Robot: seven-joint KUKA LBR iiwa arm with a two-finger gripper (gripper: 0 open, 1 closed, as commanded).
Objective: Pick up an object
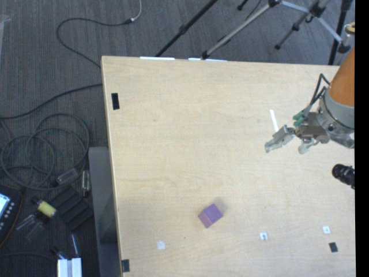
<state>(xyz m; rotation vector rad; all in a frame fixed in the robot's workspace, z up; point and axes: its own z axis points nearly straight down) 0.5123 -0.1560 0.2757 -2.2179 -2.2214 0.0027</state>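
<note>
Nothing has yet been picked up: the gripper (291, 142) is seen spread open and empty above the right of the wooden bench top (190, 126), well apart from the purple cube (210, 215) lying near the front edge.

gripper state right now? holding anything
gripper: open, nothing between its fingers; the purple block lies apart on the wooden surface.

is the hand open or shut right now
Open. The hand shows two fingers spread apart with bare wood between them, and nothing is held; the purple block lies apart on the table.
</note>
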